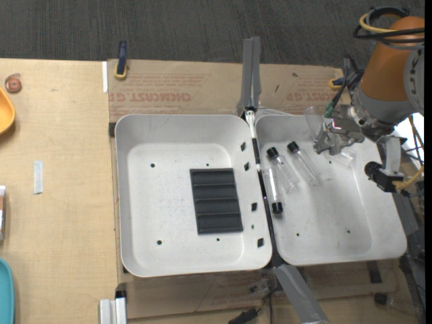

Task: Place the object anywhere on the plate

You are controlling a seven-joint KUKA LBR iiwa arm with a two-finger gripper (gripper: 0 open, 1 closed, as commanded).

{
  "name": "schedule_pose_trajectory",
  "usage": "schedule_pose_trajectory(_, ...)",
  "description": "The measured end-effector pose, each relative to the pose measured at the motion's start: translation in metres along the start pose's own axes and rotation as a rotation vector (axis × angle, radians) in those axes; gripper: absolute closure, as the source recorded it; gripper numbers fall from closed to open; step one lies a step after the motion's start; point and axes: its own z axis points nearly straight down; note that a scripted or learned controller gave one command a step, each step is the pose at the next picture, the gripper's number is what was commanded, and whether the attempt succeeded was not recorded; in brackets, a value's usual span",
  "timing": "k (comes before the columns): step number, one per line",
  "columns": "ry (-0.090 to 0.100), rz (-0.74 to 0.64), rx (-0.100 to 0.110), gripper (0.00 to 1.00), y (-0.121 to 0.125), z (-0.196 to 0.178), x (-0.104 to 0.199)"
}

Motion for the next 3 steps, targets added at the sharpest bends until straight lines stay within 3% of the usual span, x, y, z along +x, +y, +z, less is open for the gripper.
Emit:
schedule_pose_trajectory(1,0.002,-0.268,-0.005,1.00,0.035,0.002,0.077)
schedule_pose_trajectory(2,0.002,-0.177,-0.006,1.00,0.043,0.001,0.148)
schedule_pose_trajectory(3,0.001,-0.597,-0.007,1.00,0.037,0.001,0.209)
